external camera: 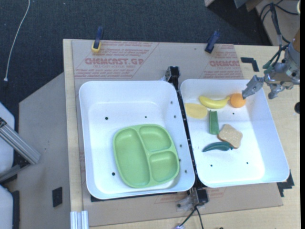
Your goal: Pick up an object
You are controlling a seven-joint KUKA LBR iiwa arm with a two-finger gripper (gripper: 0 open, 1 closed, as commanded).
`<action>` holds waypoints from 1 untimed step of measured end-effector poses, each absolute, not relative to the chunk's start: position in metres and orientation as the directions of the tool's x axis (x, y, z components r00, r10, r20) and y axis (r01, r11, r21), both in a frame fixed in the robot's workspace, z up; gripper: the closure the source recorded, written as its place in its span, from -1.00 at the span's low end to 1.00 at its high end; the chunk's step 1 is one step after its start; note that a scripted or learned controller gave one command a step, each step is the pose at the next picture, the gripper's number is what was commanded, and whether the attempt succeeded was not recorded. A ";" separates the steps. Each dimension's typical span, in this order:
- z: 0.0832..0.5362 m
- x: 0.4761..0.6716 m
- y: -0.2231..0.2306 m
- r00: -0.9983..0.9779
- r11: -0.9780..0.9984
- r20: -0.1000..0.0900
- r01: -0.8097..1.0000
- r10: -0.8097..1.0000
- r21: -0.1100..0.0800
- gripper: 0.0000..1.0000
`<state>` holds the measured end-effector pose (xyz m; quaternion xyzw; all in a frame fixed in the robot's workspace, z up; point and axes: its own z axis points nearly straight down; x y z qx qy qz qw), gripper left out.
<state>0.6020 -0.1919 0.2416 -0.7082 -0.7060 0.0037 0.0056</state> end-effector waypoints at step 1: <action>0.249 0.605 -0.191 0.000 0.000 0.000 1.000 1.000 0.000 -1.00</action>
